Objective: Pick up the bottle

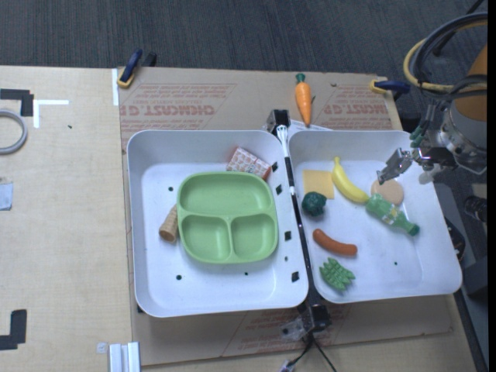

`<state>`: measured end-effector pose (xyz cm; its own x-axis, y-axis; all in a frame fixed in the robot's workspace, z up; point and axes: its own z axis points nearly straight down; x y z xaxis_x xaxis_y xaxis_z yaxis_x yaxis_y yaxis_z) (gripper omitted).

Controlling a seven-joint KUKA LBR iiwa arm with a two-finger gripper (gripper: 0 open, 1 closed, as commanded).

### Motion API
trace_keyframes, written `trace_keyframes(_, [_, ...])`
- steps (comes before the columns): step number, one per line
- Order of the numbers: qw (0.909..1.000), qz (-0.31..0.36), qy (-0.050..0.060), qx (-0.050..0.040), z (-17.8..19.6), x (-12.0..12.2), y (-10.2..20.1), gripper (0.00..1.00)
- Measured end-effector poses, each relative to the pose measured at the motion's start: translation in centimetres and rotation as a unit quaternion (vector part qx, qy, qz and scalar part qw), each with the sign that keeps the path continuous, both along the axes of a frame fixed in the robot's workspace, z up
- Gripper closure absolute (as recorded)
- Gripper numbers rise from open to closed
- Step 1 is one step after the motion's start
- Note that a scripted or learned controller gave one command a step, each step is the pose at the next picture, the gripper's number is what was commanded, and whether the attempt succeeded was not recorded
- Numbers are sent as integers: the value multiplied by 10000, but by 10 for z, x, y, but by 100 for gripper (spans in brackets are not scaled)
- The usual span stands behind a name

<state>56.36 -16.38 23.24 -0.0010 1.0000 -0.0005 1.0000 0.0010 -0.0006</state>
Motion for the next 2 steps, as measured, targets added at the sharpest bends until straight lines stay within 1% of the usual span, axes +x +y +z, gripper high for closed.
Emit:
trace_keyframes(1, [9982, -607, 1, 1, -136, -50, 4, 0])
trace_keyframes(2, [9981, -621, -2, -3, -126, -50, 3, 100])
